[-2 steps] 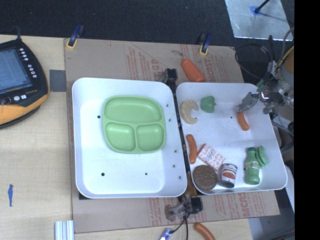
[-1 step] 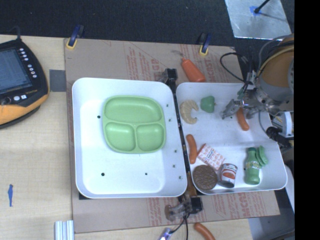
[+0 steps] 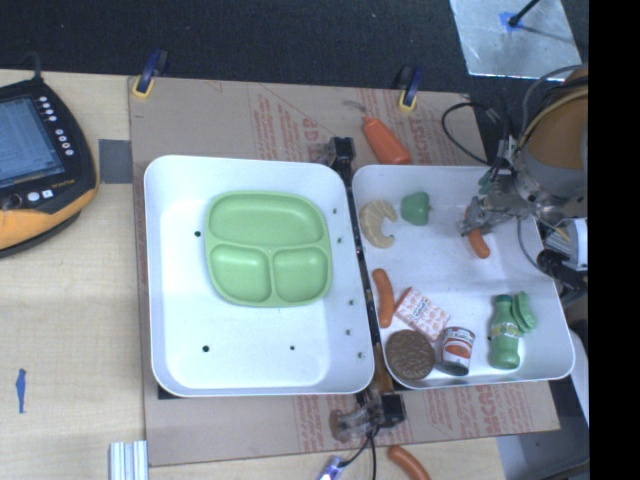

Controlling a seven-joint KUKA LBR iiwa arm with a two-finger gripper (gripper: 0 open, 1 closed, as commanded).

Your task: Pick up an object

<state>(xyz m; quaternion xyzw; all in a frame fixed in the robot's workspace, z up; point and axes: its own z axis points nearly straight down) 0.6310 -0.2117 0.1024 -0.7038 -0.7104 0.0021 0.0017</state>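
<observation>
My gripper (image 3: 478,218) hangs low over the far right part of the right bin (image 3: 452,182), reaching in from the right. A small orange piece (image 3: 482,245) lies right at its tip; whether it is gripped cannot be made out. Further objects lie in this bin: a beige curved pastry (image 3: 378,222), a green pepper (image 3: 415,207), an orange sausage (image 3: 383,296), a red-and-white packet (image 3: 422,312), a brown disc (image 3: 408,355), a small can (image 3: 457,349) and a green bottle (image 3: 507,333).
The left bin (image 3: 170,298) holds a green divided plate (image 3: 268,246). An orange carrot (image 3: 385,140) lies outside behind the bins, and another orange piece (image 3: 408,460) lies in front. A teach pendant (image 3: 35,163) rests at the far left. Cables (image 3: 460,118) run behind the right bin.
</observation>
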